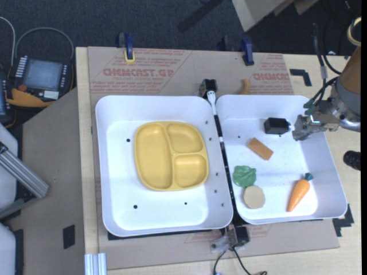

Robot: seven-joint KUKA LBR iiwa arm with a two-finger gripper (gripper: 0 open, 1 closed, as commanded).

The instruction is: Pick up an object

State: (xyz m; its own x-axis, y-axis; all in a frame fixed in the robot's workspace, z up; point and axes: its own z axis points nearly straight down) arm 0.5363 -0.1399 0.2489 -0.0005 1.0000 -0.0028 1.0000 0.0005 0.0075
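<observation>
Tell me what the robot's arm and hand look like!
The arm is grey with a rounded, shiny body. Near the top right, it has a yellowish-orange band. Thin black cables loop along it. Its hand is small, made of silvery-grey metal with blocky parts, and sits over the right white bin.

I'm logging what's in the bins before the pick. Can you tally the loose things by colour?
Yellow: 1, divided plate, left bin
Black: 1, block
Brown: 1, block
Green: 1, leafy piece
Beige: 1, round piece
Orange: 1, carrot
Total: 6; the last five lie in the right bin.
</observation>
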